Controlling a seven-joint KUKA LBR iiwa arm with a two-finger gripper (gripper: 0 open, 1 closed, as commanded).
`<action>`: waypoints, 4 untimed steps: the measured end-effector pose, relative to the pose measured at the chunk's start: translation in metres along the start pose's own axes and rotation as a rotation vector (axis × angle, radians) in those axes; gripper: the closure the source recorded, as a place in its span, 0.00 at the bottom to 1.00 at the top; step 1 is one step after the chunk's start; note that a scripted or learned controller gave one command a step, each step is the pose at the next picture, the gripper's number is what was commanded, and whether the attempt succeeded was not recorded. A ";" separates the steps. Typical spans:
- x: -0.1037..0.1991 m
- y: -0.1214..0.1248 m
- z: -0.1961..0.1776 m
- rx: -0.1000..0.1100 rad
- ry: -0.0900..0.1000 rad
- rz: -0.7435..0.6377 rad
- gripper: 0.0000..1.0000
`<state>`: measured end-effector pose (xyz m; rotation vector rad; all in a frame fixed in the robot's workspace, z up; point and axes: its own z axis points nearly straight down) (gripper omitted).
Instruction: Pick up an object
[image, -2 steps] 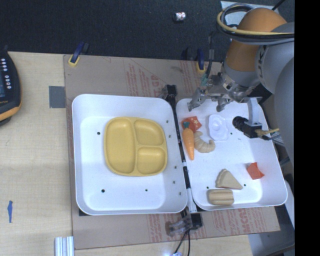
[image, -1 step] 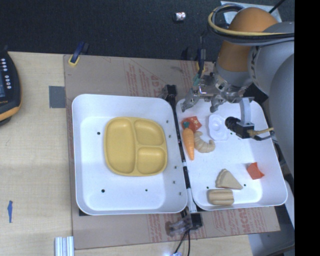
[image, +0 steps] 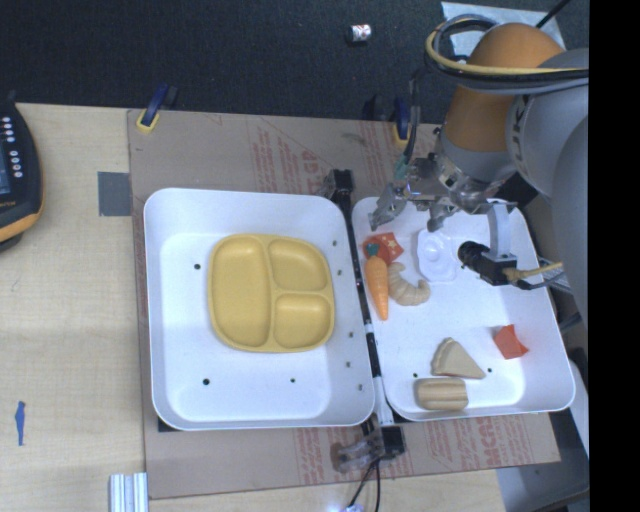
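Jaws (image: 425, 200) hovering over right bin (image: 545, 395) rear, spread undeterminable; crowded carrot (image: 377, 285) and croissant (image: 410, 291) risking glancing, failed grasp.

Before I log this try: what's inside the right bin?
Right bin: carrot, croissant, bread wedge, roll, red block. The gripper covers its far end.

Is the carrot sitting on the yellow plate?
No, the carrot lies in the right bin, while the yellow plate sits in the left bin with nothing on it.
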<state>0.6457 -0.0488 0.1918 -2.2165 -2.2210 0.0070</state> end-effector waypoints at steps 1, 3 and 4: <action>-0.050 0.011 0.101 -0.007 0.000 0.002 0.00; -0.049 0.010 0.089 -0.002 -0.002 -0.004 0.00; -0.047 0.012 0.097 -0.004 -0.002 -0.002 0.00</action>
